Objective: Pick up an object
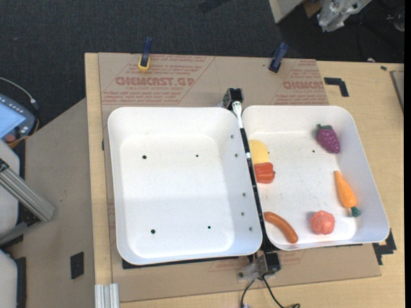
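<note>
— Where is the pincer (334, 15)?

— Up at the far edge, off the bench; whether it is apart or together, I cannot tell.

— And the things to pick?

— All well below it in the right bin (366, 172): grapes (327, 138) nearest, then carrot (345, 192), tomato (323, 222), sausage (281, 227), red pepper (264, 172).

the arm's end shows at the top right of the camera view, high up near the frame's upper edge and back beyond the far edge of the tabletop. what shows is a pale grey metallic wrist assembly with the gripper (334, 19) hanging below it, tilted down and to the left. it is too small and blurred to make out more.
</note>
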You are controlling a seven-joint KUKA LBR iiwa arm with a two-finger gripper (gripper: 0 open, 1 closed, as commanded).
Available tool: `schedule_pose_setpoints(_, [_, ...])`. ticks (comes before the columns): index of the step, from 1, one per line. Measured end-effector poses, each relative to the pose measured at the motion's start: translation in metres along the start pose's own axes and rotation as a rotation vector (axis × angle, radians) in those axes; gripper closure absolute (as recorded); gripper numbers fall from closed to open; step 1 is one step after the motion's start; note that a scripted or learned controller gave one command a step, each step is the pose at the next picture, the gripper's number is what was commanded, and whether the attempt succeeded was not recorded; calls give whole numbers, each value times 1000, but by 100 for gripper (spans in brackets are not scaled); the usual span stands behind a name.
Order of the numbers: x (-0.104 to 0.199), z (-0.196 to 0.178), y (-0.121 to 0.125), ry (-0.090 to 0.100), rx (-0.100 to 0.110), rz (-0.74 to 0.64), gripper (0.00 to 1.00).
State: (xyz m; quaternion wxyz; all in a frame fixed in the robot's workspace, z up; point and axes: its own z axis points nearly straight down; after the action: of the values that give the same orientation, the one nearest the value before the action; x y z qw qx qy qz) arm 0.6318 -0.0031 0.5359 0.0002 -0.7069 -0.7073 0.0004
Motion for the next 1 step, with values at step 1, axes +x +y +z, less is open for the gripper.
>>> schedule_pose_setpoints(1, [4, 0, -9, 0, 0, 1, 100])
